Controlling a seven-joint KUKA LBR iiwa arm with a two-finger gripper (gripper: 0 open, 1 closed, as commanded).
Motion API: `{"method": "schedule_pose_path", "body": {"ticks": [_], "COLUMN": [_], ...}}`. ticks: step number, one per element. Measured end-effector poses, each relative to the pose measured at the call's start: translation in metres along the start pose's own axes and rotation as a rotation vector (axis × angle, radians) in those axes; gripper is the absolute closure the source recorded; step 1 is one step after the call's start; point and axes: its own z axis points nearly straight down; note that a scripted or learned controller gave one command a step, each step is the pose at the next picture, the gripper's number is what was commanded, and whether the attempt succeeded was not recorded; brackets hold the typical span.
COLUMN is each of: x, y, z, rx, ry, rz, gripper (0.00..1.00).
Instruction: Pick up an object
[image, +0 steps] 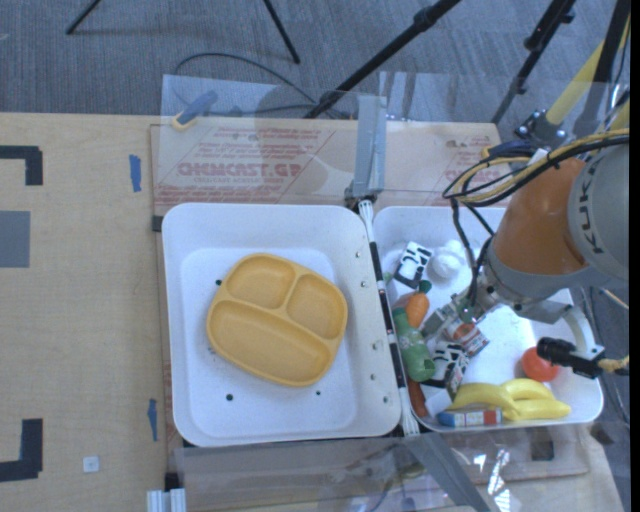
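My gripper (464, 312) reaches down into the right bin (590, 400), under the grey arm with its orange band (540, 225). It hangs over a cluster of small items: a black-and-white patterned piece (462, 345), an orange carrot (417, 305) and green toys (412, 345). A black-and-white cube (412, 264) and a white ball (445, 265) lie toward the bin's back left. A yellow banana (510, 397) and a red tomato (540, 365) lie along the front. No object visibly hangs from the gripper.
The left bin (190, 400) holds a yellow divided plate (277, 318). A blue-and-red marker (470, 419) lies at the right bin's front wall. Cables (490, 170) trail off the arm, and a black part (570, 353) sticks out by the tomato.
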Motion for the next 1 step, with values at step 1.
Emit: {"method": "schedule_pose_path", "body": {"ticks": [1], "x": [-0.0001], "y": [0.0], "z": [0.0], "rx": [0.0], "ry": [0.0], "rz": [0.0], "gripper": [0.0]}}
